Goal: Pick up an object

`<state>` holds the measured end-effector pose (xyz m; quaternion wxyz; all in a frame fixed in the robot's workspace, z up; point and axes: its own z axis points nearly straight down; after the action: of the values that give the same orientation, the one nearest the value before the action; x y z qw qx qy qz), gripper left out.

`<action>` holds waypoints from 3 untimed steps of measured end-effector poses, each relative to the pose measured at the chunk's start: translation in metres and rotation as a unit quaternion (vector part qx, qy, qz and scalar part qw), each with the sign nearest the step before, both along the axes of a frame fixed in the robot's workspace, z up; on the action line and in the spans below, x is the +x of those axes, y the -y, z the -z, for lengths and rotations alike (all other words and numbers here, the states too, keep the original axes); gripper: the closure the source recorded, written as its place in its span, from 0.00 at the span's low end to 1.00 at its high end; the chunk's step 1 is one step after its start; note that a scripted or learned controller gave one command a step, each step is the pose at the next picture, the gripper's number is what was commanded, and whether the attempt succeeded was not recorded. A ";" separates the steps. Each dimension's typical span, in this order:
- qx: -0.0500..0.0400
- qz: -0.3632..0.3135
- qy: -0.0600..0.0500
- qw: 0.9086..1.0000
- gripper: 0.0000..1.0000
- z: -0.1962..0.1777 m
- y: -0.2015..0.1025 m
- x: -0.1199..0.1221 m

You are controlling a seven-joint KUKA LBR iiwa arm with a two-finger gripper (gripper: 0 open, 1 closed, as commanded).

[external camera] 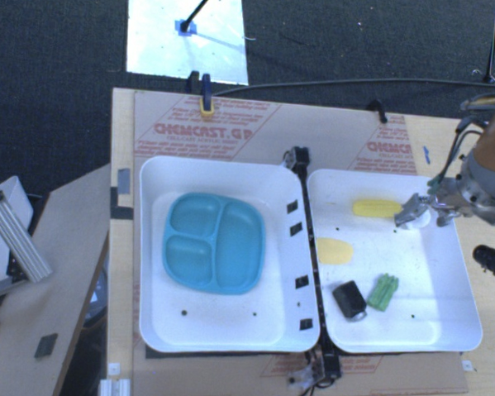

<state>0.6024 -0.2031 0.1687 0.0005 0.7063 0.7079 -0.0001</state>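
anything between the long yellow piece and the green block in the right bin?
Camera view: bare white bin floor between the long yellow piece and the green block.

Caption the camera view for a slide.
Gripper hovers over the right bin beside a yellow piece; a blue plate sits in the left bin.

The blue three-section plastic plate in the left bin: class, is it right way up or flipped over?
Right way up. The blue three-section plastic plate lies flat in the left white bin, its three hollow compartments facing upward.

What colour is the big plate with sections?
Light blue plate, seen in the camera view.
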 end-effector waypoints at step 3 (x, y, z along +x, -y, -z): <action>-0.001 -0.001 0.003 1.000 1.00 0.000 -0.001 0.011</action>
<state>0.6133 -0.2017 0.1684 0.0030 0.7053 0.7089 0.0016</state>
